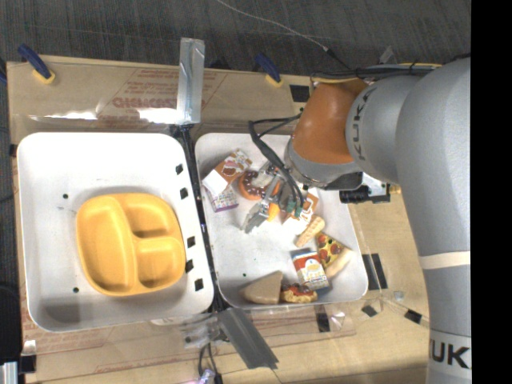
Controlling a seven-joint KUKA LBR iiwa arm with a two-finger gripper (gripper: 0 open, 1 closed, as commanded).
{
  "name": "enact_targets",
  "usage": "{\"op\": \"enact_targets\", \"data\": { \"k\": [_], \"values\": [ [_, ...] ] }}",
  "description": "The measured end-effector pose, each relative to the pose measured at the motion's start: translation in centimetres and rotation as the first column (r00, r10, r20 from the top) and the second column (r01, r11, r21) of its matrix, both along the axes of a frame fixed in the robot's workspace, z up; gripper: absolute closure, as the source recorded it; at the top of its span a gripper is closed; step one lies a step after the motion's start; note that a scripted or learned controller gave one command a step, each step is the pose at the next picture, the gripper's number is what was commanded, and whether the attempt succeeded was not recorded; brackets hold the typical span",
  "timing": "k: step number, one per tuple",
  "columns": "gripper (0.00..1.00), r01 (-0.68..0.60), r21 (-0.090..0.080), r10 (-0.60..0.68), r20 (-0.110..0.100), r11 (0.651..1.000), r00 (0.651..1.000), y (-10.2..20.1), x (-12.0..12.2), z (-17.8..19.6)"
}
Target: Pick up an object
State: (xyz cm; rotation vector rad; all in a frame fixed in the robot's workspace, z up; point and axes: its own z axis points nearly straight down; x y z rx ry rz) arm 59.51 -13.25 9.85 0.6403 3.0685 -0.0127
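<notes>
1. Grey 2-finger gripper [258, 214] hangs low in the right white bin [240, 272]; whether it grips anything, I cannot tell.
2. Small flat plastic toy foods [250, 182] beside it look light, stiff and slippery; pinch across thin edges.

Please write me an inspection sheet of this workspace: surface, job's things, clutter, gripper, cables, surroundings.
Surface: two white bins, left bin and right bin, on a cardboard-covered bench.
Job's things: small toy food pieces in the right bin, among them a pizza slice, a small carton and a tan wedge.
Clutter: yellow divided tray in the left bin.
Gripper: gripper low over the right bin's middle; whether it holds anything cannot be told.
Cables: black cable along the arm; thin wire on the floor.
Surroundings: dark carpet; blue clamps at the bench's far edge.
</notes>
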Motion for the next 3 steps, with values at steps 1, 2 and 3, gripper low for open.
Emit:
{"op": "enact_targets", "data": {
  "k": [1, 2, 3],
  "values": [
    [0.00, 0.178, 0.010, -0.178, -0.009, 0.984, 0.984, 1.7, -3.8, -0.7],
    [0.00, 0.449, 0.009, -0.449, -0.011, 0.894, 0.894, -0.2, -5.3, 0.2],
    [0.00, 0.515, 0.009, -0.515, -0.006, 0.857, 0.857, 2.5, -3.3, -0.7]
  ]
}}
